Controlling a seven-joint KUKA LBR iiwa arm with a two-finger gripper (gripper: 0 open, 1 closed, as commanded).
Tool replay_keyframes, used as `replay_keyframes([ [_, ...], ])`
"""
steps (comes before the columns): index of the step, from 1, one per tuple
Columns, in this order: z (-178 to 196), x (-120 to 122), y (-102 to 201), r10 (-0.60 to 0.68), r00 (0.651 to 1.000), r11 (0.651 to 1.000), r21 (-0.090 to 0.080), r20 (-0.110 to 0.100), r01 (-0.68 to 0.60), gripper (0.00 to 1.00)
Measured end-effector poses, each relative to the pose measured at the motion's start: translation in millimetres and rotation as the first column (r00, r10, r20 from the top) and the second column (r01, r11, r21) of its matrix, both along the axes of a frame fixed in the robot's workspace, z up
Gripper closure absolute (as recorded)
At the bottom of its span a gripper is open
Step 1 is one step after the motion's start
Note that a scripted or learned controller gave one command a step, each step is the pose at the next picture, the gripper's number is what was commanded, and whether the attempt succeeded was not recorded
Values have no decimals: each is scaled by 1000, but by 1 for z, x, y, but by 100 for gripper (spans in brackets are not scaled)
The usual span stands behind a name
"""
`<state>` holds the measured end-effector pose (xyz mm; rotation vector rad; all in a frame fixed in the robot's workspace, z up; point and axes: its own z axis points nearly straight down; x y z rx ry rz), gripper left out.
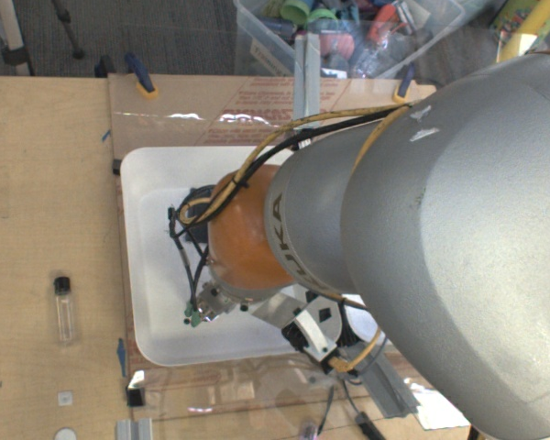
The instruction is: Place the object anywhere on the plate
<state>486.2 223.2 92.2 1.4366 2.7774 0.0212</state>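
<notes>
The grey arm with its orange band (243,236) reaches from the right and hangs over the left white bin (151,246), covering most of its floor. Black cables and the wrist's underside (197,273) point down into the bin. The arm's body hides the gripper's fingertips and whatever lies beneath them. Neither the plate nor the object can be made out in the bin's uncovered part.
A small clear vial with a black cap (64,308) lies on the wooden bench left of the bin. A clear tub of colourful toys (348,12) stands behind the bench. Blue clamps (144,76) hold the bench's back edge.
</notes>
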Motion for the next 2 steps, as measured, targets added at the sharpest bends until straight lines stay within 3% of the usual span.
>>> replay_keyframes([
  [1,139,-7,-39,345,939,939,-5,-18,-345,100],
  [2,111,1,2,162,987,987,-5,-17,-163,100],
])
